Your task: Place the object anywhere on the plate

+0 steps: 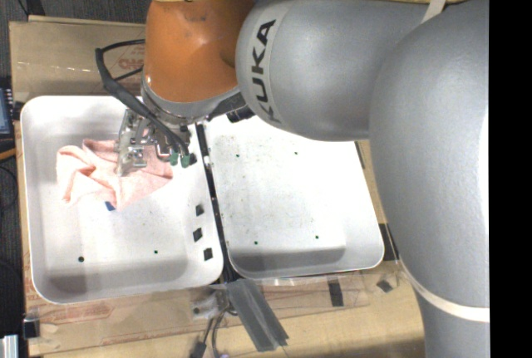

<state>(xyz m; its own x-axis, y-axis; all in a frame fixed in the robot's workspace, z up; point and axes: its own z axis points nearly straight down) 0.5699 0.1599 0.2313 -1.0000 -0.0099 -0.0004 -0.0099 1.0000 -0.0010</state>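
A crumpled pink cloth (91,174) lies in the upper middle of the left white bin (50,265). My gripper (133,157) hangs down into that bin from the orange wrist band (187,41) and sits right over the cloth's upper right part, touching or nearly touching it. The big grey arm (374,57) hides the top of the right bin.
The right white bin (291,207) sits next to the left one, with a dark divider strip (208,198) between them. Small dark specks and tabs dot both bin floors. A cable (108,74) loops beside the wrist. Cardboard and bench edges surround the bins.
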